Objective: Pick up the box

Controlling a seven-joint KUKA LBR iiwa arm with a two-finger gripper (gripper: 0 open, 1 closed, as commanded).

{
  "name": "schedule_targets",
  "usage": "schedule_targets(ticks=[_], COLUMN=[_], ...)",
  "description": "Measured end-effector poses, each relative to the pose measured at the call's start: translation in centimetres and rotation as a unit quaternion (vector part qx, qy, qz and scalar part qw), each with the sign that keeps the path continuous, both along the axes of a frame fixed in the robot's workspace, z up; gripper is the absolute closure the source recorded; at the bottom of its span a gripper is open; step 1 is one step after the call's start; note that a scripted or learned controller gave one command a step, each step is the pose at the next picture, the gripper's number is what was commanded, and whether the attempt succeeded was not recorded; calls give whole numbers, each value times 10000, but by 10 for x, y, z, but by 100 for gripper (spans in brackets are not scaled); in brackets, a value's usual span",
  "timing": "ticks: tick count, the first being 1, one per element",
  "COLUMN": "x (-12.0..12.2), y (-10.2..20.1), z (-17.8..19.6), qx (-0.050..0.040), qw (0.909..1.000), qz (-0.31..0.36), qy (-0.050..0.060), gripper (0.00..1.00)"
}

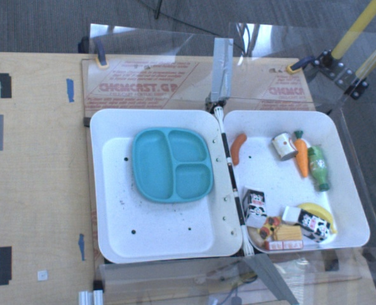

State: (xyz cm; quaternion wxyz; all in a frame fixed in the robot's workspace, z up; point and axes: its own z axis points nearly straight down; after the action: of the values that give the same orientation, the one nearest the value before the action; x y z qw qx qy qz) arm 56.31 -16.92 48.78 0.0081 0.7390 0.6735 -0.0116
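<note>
Three box-like things lie in the right bin [267, 170], near its front edge. A small black-and-white cow-print carton [255, 206] stands by the bin's left wall. A second cow-print carton [313, 224] lies on its side at the front right, against a banana [322, 212]. Between them a flat yellow-orange box [288, 232] rests at the front rim, touching a round piece of toy food [268, 228].
Further back in the right bin lie an orange sausage [237, 149], a small grey can [282, 145], a carrot [300, 155] and a green bottle [318, 168]. The left bin [162, 230] holds a teal divided plate [173, 164]. Clear plastic walls stand behind the bins.
</note>
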Motion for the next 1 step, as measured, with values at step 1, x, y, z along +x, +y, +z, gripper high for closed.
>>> schedule_targets(ticks=[1], x=[3], y=[0], z=[8], qx=[-19], qw=[10000], qz=[15], qy=[1], gripper=[100])
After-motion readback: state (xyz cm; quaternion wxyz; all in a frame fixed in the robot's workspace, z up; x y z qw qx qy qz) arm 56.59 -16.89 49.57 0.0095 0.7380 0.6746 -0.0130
